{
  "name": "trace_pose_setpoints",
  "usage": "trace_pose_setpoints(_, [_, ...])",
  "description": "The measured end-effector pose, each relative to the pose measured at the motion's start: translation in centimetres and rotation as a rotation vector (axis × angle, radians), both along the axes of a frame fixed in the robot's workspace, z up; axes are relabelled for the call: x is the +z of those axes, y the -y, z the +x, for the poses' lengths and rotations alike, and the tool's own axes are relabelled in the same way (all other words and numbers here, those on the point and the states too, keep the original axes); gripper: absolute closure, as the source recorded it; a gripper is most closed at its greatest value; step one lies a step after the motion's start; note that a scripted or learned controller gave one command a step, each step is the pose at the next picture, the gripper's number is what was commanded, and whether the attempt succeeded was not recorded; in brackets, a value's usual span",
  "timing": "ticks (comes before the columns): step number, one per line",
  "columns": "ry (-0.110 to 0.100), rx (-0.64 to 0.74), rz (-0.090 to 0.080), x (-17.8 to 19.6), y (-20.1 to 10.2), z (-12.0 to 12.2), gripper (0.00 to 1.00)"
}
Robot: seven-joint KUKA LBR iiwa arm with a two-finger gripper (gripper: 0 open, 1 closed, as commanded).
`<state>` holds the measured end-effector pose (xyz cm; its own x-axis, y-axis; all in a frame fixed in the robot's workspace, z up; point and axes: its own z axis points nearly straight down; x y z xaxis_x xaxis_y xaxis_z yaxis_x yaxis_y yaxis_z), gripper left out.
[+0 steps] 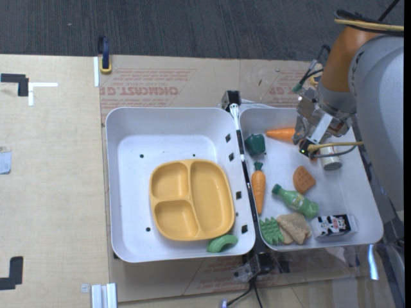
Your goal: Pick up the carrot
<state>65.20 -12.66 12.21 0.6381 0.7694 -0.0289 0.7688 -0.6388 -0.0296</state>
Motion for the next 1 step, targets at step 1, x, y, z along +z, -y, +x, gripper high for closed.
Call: trace_pose_setpoints(1, [-0.001,0.001,0.0,-0.02,-0.01,-0.01,0.0])
